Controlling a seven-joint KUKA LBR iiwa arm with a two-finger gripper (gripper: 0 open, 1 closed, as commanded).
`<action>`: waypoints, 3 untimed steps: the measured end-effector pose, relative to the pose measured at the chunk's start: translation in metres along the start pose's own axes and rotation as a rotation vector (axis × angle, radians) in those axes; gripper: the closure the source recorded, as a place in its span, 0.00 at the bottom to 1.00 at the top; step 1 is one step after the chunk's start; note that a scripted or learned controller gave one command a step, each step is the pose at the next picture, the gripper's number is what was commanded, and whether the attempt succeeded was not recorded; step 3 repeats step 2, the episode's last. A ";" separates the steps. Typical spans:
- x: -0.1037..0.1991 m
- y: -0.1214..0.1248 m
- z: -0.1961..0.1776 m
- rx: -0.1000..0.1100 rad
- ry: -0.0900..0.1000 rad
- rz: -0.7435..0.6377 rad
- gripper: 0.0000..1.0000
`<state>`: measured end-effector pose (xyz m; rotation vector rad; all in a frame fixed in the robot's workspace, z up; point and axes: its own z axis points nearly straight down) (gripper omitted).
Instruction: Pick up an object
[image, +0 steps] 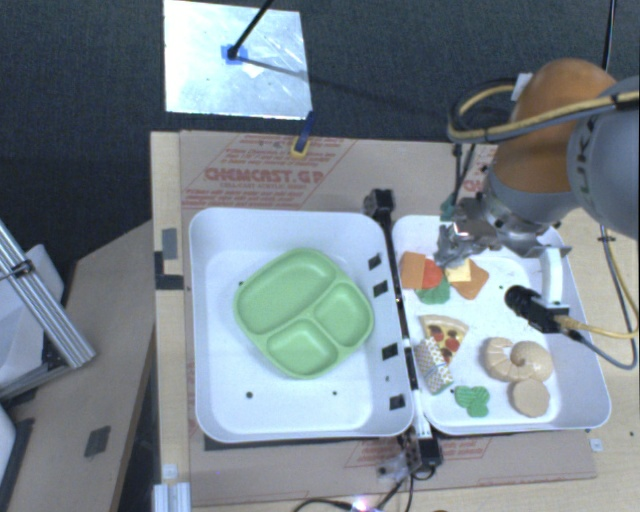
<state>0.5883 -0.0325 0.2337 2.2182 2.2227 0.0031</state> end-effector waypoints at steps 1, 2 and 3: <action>0.003 -0.003 0.000 0.002 0.000 -0.003 1.00; 0.001 -0.003 0.020 0.003 -0.001 0.001 1.00; 0.001 -0.003 0.020 0.003 -0.001 0.001 1.00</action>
